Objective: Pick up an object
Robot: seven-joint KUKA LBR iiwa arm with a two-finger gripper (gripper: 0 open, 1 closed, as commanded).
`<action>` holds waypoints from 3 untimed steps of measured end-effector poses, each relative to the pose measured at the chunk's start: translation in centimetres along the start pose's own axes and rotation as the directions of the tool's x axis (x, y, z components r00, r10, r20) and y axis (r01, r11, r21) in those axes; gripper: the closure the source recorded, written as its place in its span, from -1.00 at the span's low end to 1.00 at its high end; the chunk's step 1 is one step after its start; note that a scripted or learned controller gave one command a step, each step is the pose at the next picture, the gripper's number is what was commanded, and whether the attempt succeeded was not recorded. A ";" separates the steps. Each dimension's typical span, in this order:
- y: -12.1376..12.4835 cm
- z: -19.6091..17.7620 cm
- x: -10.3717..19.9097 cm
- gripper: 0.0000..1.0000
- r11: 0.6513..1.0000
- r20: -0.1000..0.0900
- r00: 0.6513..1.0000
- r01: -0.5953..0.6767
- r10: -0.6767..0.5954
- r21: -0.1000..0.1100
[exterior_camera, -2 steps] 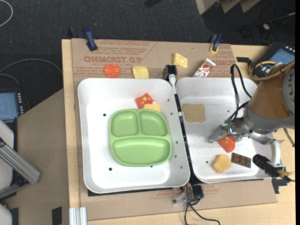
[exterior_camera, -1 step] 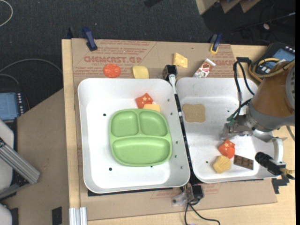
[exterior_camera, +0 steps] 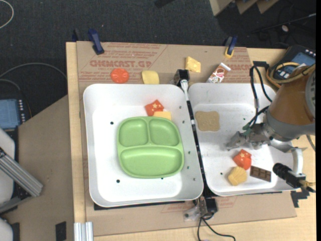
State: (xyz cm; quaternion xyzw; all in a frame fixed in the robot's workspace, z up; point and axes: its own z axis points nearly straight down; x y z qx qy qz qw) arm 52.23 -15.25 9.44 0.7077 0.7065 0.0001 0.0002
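Claw (exterior_camera: 239, 140) is hovering mid-right of frame inside the right bin (exterior_camera: 220, 97), fingers spreading, pinching nothing. Red block (exterior_camera: 243, 158) is lying just below it, apart; yellow block (exterior_camera: 237, 175) and brown bar (exterior_camera: 260, 173) are crowding the bin's lower edge. Tan pad (exterior_camera: 207, 120) is sitting upper left, open floor lying between.

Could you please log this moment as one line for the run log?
gripper: low in right bin, nothing visibly held | nearest: red piece | left bin: green tray
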 end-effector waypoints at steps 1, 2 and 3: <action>-4.3 1.0 3.7 -1.00 1.000 -0.004 1.000 0.001 -0.001 0.006; -4.0 -0.1 3.4 1.00 1.000 0.000 1.000 -0.001 0.001 -0.001; 6.0 -9.7 11.3 1.00 1.000 0.000 1.000 0.014 -0.014 -0.018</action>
